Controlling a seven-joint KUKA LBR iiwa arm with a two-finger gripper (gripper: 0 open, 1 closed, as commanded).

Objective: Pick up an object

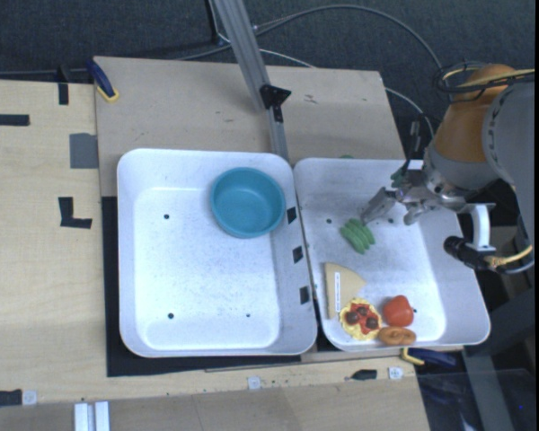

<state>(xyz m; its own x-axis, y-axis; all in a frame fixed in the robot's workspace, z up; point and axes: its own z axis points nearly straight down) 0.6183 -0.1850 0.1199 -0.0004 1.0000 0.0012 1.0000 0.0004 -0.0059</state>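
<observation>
camera view from above, slanted down on a tan worktop (180, 106) bearing two shallow white bins side by side. left bin (153, 268) holding a blue bowl (247, 202), upright, up in its far right corner, close to the wall shared with the neighbour. right bin (431, 268) holding several small things: a green ribbed piece (358, 234), maybe a toy vegetable, lying near the middle; a pale yellow wedge (340, 285) toward the near left; just beside and below that wedge, a pizza-like slice (360, 319) with red and yellow topping; a red tomato-like piece (397, 310) right of the slice; an orange piece (396, 335) touching or nearly touching the near rim, under the red one.

grey arm with orange band (463, 133) reaching in from the right, wrist over the far right part of the right bin. pincer (391, 212) angled down and leftward, fingers spread apart, nothing between them. left fingertip (370, 214) close to the green ribbed piece, above and right of it, contact not clear from this angle. green piece resting on the bin floor, not lifted.

grey metal pole (242, 43) slanting across the far side of the worktop toward the gap between the bins. black cables (341, 12) looping over the dark floor behind.
</observation>
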